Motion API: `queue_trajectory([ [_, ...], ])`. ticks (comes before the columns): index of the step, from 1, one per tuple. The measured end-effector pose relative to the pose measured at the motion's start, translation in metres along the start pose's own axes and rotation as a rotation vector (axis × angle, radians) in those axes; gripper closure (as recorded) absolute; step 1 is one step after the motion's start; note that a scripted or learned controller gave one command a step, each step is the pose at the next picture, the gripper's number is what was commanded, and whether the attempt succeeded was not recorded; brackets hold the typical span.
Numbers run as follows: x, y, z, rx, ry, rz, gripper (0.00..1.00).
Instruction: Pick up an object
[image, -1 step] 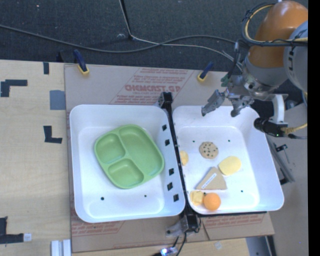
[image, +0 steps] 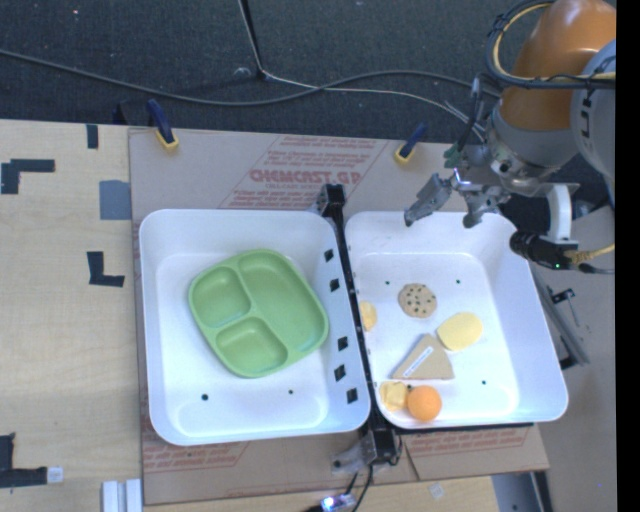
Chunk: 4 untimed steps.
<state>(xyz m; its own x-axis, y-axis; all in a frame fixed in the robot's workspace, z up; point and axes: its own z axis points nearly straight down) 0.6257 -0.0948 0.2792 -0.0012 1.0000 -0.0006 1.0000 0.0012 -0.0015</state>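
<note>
The gripper (image: 446, 207) is hovering at the twelve o'clock rim of the right bin (image: 527, 330), its fingers spread and pinching nothing. A chocolate-chip cookie (image: 417, 299) is lying below it, toward six o'clock. The cardboard sheet (image: 290, 172) is showing red "CHEMCAST GP" writing. A green divided plate (image: 258, 311) is sitting in the left bin (image: 160, 330).

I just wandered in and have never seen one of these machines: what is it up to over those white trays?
A robot arm is meant to pick up an object. Its gripper hangs open above the far edge of the right bin, holding nothing. In that bin lie a cookie, a yellow piece, a tan wedge and an orange ball, none of them touched. The left bin holds a green divided plate. So nothing is picked up yet.
</note>
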Motion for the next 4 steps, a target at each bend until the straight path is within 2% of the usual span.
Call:
queue_trajectory([
  [2, 0.011, -0.008, 0.096, 0.002, -0.001, 0.000, 0.00],
  [3, 0.001, -0.012, 0.151, 0.004, -0.001, 0.001, 0.00],
  [4, 0.003, -0.011, 0.139, 0.001, 0.000, -0.001, 1.00],
])
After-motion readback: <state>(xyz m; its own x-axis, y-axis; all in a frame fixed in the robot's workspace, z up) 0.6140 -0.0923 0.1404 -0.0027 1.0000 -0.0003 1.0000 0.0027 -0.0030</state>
